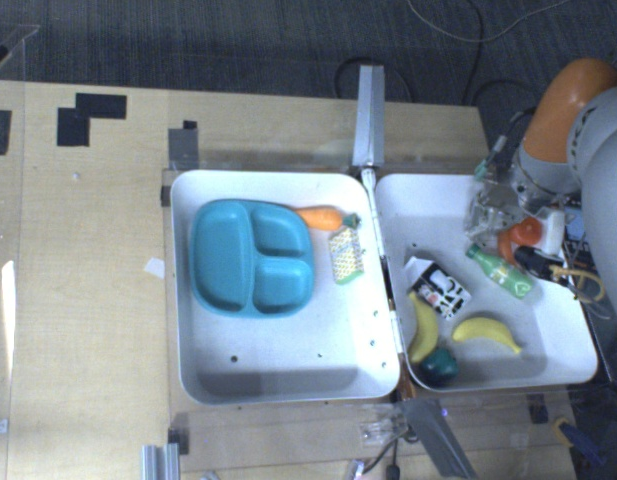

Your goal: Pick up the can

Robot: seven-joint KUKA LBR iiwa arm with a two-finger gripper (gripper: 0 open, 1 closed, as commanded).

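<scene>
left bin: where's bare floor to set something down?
Left bin: bare floor below the blue tray, across the whole front, plus a strip right of it under the packet. Crowded along the top, where the carrot touches the tray.

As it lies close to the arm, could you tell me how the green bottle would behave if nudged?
The green bottle lies on its side, so it would probably roll. It looks like glossy plastic, so it is likely light and somewhat slippery.
</scene>
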